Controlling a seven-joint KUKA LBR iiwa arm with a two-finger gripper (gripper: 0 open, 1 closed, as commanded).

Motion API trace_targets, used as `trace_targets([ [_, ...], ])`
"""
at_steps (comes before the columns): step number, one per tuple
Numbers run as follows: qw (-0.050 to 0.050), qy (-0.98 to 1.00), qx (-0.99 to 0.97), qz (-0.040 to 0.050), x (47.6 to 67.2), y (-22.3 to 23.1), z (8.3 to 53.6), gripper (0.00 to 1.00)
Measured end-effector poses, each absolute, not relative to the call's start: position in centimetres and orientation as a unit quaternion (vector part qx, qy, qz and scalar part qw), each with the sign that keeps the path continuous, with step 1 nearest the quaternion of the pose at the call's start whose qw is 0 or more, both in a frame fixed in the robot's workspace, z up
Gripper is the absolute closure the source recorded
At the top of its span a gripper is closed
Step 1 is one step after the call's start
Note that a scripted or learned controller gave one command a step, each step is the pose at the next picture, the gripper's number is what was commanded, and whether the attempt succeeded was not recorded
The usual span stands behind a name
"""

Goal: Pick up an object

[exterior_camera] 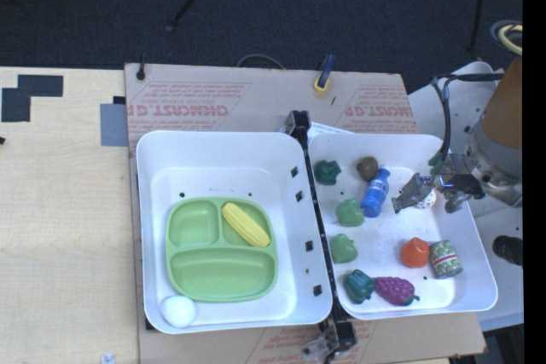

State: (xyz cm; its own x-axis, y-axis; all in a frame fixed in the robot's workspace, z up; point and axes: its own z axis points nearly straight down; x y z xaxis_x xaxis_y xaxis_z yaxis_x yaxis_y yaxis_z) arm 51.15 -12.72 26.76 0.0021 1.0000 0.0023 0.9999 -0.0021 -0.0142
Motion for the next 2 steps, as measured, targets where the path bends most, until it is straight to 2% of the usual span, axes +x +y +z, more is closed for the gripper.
trace_targets([
  [1, 0.001, -0.707, -0.707, 0.0005, 51.3, -12.7, 27.4, 0.00],
  [2, 0.004, -0.707, -0.707, 0.0023, 51.6, -13.2, 21.2, 0.00],
])
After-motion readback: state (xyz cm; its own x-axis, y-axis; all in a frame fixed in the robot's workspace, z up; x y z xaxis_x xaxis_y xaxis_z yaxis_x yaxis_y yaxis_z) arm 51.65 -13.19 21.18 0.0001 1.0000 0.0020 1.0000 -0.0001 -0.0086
